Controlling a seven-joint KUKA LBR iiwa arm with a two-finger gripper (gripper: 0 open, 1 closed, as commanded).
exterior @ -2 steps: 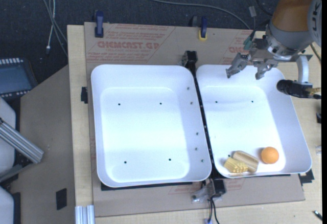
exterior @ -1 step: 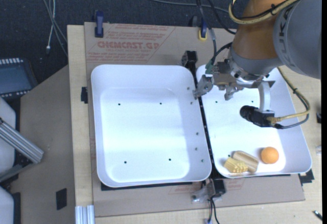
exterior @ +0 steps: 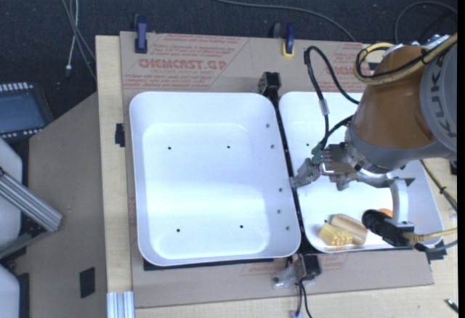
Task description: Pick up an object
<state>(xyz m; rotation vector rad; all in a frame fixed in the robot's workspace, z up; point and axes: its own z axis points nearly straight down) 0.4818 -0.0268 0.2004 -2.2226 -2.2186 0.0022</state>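
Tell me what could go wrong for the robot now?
1. The pincer sits right at the inner wall of the right bin; going down there, it might bump the rim.
2. The tan corn-like toy lies apart from it, near the front wall, so a grab here could catch nothing.

pale tan and yellow lumpy object, lying flat, near front rim of right bin
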